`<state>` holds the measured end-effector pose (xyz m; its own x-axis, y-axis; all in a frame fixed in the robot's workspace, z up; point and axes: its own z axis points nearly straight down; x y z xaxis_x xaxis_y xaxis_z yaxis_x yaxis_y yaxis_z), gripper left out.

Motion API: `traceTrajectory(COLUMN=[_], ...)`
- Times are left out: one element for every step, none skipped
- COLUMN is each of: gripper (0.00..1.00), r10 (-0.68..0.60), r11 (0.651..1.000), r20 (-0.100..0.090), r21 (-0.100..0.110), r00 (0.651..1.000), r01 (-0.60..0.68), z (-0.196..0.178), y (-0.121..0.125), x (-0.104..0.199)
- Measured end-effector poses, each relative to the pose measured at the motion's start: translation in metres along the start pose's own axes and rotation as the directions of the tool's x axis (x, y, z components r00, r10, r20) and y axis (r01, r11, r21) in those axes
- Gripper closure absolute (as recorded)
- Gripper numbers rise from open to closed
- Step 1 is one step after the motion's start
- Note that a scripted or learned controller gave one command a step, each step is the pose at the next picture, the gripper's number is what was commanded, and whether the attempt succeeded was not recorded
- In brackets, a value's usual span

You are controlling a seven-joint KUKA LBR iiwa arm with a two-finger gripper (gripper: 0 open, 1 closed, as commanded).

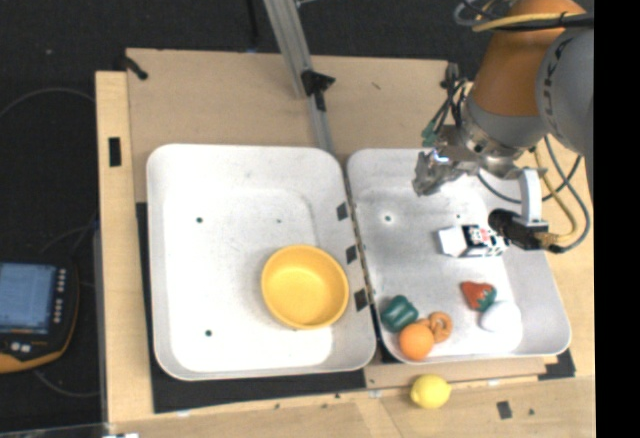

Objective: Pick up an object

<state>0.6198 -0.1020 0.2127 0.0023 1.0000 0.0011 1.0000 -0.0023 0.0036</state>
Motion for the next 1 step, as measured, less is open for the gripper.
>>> traceTrajectory(gripper=[1.0], r10=[-0.01], r11=[1.0], r20=[-0.001], r21=[0.0], r00=[1.0], r01=[0.01], z=[-0.0148], y=[0.0059], x=[0.0464])
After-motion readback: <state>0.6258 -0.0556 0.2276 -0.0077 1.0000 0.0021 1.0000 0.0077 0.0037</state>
